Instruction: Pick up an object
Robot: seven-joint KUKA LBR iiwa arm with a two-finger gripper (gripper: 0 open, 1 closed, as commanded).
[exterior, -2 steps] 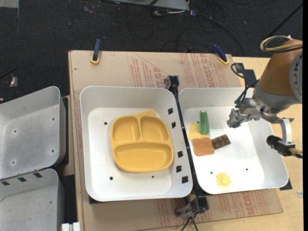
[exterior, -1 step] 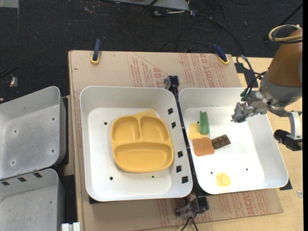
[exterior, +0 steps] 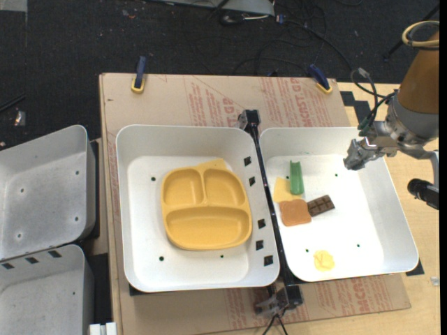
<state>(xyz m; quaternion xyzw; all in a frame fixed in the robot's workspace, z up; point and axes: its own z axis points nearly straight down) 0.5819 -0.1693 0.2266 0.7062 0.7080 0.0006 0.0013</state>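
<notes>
The right bin (exterior: 391, 215) holds several small items: a green stick (exterior: 297, 177), a pale yellow wedge (exterior: 281, 188), an orange-brown square (exterior: 295, 212), a dark brown chocolate-like block (exterior: 321, 205) and a small yellow lump (exterior: 323, 259). My gripper (exterior: 355, 155) hangs over the bin's upper right part, to the right of the green stick and well apart from every item. Nothing shows between its fingers.
The left bin (exterior: 133, 187) carries a yellow divided tray (exterior: 207, 208). A black divider (exterior: 262, 187) runs between the bins. Blue-yellow clamps (exterior: 140, 75) hold the cardboard base at the back. White lids (exterior: 42, 180) lie off to the left.
</notes>
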